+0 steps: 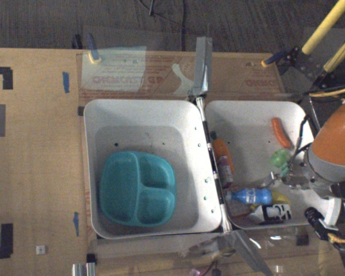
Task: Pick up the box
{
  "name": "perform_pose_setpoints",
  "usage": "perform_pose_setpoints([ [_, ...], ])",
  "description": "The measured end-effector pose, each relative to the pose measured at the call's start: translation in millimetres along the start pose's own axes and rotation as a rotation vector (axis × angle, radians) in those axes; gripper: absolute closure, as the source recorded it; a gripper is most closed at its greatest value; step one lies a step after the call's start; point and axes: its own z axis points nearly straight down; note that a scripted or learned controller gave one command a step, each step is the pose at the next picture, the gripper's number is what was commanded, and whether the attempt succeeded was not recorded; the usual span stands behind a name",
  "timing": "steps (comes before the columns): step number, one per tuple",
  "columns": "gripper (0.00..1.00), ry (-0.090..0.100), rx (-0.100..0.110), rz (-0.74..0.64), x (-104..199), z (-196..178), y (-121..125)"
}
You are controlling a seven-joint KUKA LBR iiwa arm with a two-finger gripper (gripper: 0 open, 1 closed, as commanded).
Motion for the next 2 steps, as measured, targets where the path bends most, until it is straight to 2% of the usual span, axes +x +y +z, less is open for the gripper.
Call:
perform_pose_setpoints([
  [1, 0.00, -0.026, -0.016, 0.129, 84.6, 2.4, 32.2],
  [2, 0.00, -0.014, -0.018, 0.243, 13.2, -2.5, 21.0],
])
